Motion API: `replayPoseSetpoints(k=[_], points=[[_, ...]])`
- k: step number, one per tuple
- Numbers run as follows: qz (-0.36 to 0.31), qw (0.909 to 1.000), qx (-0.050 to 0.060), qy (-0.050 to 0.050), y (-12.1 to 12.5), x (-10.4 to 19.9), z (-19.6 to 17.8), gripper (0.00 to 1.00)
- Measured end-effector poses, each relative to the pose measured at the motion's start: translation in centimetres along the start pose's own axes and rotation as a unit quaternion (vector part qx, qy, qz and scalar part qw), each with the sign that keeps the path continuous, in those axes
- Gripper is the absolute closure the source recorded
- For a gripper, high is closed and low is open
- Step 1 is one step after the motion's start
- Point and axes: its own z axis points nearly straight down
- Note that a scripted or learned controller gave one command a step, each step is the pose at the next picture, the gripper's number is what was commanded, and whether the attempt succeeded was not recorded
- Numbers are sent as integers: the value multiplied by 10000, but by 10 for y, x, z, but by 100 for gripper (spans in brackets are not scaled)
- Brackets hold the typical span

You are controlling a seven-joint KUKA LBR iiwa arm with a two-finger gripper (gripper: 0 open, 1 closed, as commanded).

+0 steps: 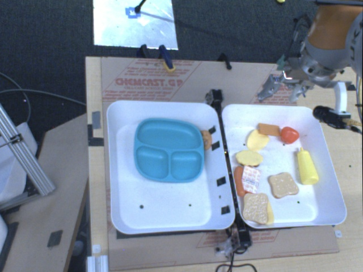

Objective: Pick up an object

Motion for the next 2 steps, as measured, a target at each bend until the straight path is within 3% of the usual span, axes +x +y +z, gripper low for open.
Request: replayPoseSetpoints(k=[1,2], points=[[-16,10000,-21,1,1,0,-12,100],[-28,10000,1,8,8,49,6,100]])
